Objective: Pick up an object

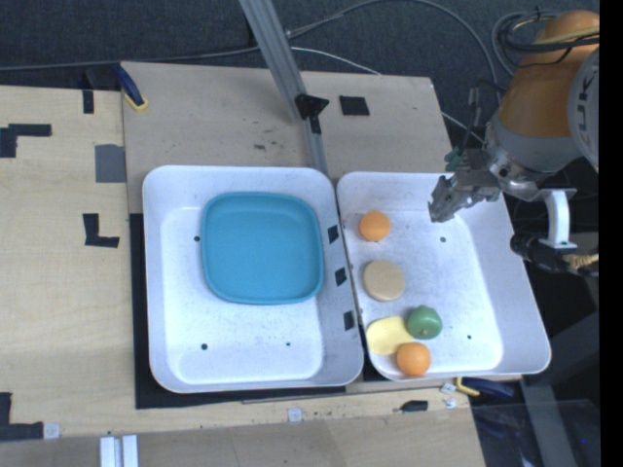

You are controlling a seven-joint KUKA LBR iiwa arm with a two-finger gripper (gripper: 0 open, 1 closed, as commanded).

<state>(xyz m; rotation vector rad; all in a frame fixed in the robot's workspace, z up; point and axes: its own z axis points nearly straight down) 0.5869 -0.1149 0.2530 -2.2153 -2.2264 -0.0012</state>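
Here, two white bins side by side: left bin with a blue plate, right bin with small things down its left side. Above its upper right corner, the gripper, nothing between its fingers, jaw width impossible to tell. Down the row: orange ball, beige disc, yellow piece, green ball, second orange ball.
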